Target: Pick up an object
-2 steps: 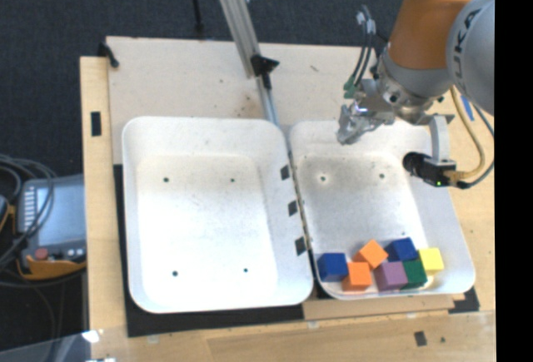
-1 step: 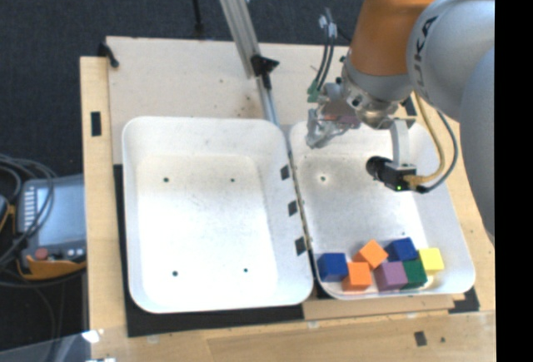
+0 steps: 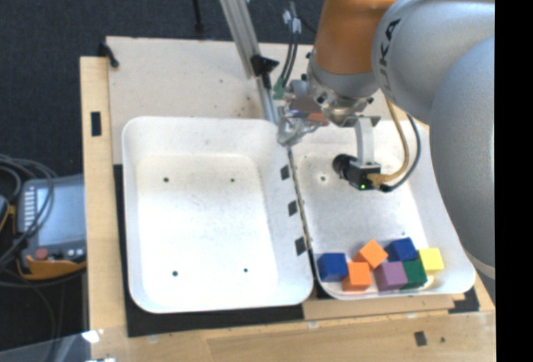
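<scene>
The blocks [image 3: 383, 265] that the task offers lie huddled in the right bin [image 3: 333, 215], down at about 5 o'clock of its floor, close against the near rim. A blue block [image 3: 333, 265] sits at the 9 o'clock end of the huddle, a little clear of the rest on one side; a yellow block [image 3: 430, 260] closes the 3 o'clock end, and between them a purple block [image 3: 390, 275] and a green block [image 3: 415, 273] touch side by side, with more orange and blue ones packed just behind. None of them is lifted. The end effector [image 3: 293, 126] hangs at about 11 o'clock of the same bin, over the far end of the rim it shares with the left bin [image 3: 200, 210], well apart from the huddle; whether it is open or closed I cannot tell, and nothing shows in its grip. The arm [image 3: 433, 44] reaches in from 3 o'clock above the table [image 3: 166, 69]. I judge the task to be at its approach, with the pick not yet begun. The next move calls for a run toward 5 o'clock, then a descent on one block; the blue one at the edge looks the easiest, since its neighbours crowd it least, while the tightly packed ones risk being nudged or jammed.
</scene>
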### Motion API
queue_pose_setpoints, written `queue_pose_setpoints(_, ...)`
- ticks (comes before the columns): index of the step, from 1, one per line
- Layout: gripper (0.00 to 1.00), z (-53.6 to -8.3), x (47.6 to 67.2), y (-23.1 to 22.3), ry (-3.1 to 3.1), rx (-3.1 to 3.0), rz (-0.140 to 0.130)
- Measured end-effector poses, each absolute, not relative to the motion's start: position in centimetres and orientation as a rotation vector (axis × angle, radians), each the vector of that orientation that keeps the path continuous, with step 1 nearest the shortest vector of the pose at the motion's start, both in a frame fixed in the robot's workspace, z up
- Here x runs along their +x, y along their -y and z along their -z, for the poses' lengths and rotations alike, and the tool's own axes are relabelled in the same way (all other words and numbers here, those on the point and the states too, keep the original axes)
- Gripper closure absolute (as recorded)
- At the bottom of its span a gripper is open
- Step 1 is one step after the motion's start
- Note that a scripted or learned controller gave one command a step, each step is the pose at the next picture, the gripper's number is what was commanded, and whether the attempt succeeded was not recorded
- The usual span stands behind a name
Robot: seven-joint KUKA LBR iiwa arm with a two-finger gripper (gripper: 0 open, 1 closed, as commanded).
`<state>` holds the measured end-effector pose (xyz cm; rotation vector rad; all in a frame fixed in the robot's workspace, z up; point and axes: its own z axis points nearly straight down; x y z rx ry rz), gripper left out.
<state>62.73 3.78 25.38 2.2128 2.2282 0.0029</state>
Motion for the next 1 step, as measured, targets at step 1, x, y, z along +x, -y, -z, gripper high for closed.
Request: queue_pose_setpoints(1,1.00,-25.11,62.35,-8.21,-2.229,2.215,0.000)
